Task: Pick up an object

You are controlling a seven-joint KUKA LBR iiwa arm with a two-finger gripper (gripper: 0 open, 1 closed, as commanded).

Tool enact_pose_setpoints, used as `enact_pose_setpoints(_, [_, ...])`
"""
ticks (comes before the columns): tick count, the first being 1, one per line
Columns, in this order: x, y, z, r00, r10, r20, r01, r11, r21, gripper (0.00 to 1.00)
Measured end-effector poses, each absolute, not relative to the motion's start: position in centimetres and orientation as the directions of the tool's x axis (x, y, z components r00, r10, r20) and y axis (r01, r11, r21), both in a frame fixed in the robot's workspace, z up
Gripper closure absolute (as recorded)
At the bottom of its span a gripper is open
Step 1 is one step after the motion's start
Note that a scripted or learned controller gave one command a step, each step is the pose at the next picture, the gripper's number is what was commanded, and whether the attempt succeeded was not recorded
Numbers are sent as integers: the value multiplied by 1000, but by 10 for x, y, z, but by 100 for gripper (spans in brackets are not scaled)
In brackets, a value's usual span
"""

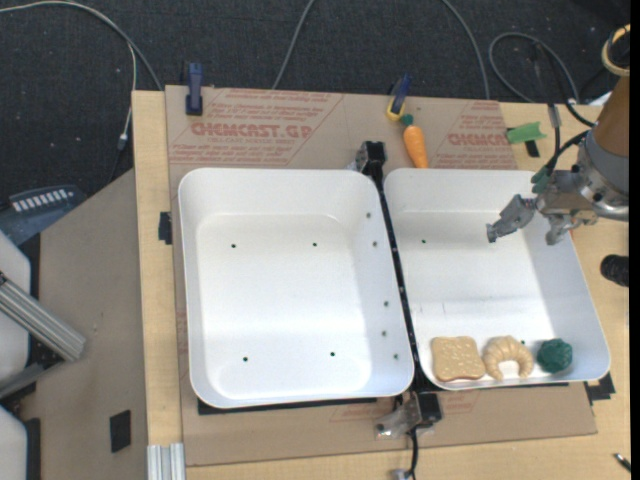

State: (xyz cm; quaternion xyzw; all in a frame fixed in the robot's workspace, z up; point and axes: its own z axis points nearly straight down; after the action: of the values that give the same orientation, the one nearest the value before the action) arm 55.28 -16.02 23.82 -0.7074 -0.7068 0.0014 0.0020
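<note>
Three toy foods lie along the near edge of the right bin [480, 288]: a tan cracker or toast piece [456, 359], a pale croissant [508, 356] and a dark green lump like broccoli [555, 355]. My gripper [528, 223] hangs over the far right part of that bin, well above and behind the foods. Its two grey fingers are spread apart, with nothing between them.
The left bin [285, 288] sits beside the right one, a black clamp [372, 156] at the far end of their seam. An orange toy carrot [415, 145] lies on the cardboard behind the bins. Clips and cables line the board's far edge.
</note>
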Motion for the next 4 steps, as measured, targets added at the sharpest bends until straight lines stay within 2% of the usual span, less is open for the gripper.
enact_pose_setpoints(1, [554,-160,241,0,1000,0,1000,0,0,0])
enact_pose_setpoints(4, [554,-165,83,-1,1000,1,1000,1,-3,0])
